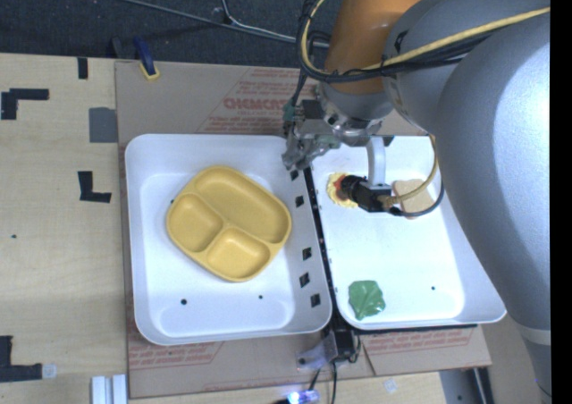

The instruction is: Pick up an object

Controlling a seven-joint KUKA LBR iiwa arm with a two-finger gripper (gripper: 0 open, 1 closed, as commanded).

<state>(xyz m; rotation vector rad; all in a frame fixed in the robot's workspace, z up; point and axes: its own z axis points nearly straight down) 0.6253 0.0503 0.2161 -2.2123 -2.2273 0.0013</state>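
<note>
Grey arm (500, 125), orange-banded, enters from frame right, wrist bent down at upper centre. Gripper (298, 154) sits over the shared rim (311, 232) between two white bins; its spread cannot be told. Yellow three-compartment plastic tray (229, 222) lies centre-left. Small green crumpled lump (365, 298) lies lower centre-right.

The claw (298, 159) hangs at the twelve o'clock end of the wall between the left bin (147, 241) and the right bin (420, 250). A yellow tray (229, 223) lies mid left bin. A green lump (365, 298) sits at the right bin's seven o'clock.
</note>
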